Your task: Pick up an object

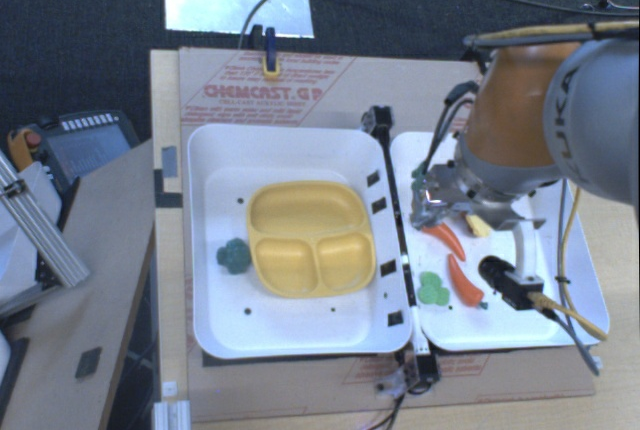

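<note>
1. We cannot see much of the right bin [500,333]; the arm [545,113] covers its far edge and right-hand corner.
2. The gripper [432,203] sits under the wrist, its fingers hidden.
3. The yellow piece [479,225] is partly covered, too small to name.

Yellow divided plate [306,238] and dark green broccoli [234,256] in the white left bin [215,158]; two orange-red peppers [464,280], a green piece [433,290] in the white right bin [585,293].

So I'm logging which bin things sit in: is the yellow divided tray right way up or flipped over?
Right way up. The yellow divided tray shows its three hollow compartments facing up, lying flat in the left bin.
</note>
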